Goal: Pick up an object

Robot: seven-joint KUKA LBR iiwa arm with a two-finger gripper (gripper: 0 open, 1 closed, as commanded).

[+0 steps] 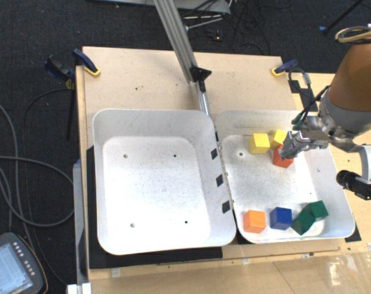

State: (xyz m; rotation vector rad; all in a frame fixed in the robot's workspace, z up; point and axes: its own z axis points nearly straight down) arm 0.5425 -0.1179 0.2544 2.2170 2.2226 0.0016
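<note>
Red block (pixel 283 159), right of centre in the frame under the gripper (pixel 292 144), likely light, rigid, best pinched across flat opposite faces; jaw state impossible to tell.

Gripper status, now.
Gripper: down in the right bin at the red block, beside the yellow blocks; open or closed cannot be told, and no grasp is visible.

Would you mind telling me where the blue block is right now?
The blue block lies in the right bin, along its near edge, between the orange block on its left and the green blocks on its right.
</note>
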